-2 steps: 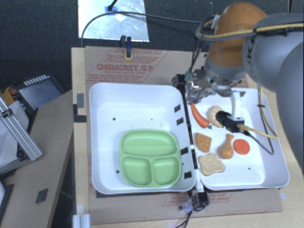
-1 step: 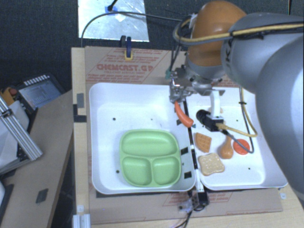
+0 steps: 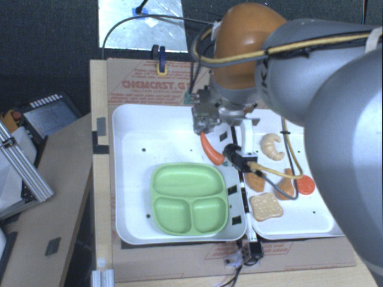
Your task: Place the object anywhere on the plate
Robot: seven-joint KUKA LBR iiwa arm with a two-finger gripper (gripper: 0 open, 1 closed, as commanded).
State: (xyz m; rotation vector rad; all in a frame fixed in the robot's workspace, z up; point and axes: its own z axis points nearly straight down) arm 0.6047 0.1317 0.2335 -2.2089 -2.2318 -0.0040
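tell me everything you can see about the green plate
The green plate is a pale green, matte, plastic-looking tray with rounded corners and three compartments: one long section at the far side and two smaller ones at the near side. It lies flat in the near right part of the left white bin, close to the divider between the bins. Nothing lies in it. An orange carrot-like piece is just beyond its far rim.

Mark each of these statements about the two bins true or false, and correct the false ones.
1. The green plate lies in the left bin. True.
2. The plate has three compartments. True.
3. The orange carrot rests on the plate. False: it hangs at the gripper, above the plate's far edge.
4. The croissant sits in the left bin. False: it is in the right bin.
5. A toast slice lies in the right bin. True.
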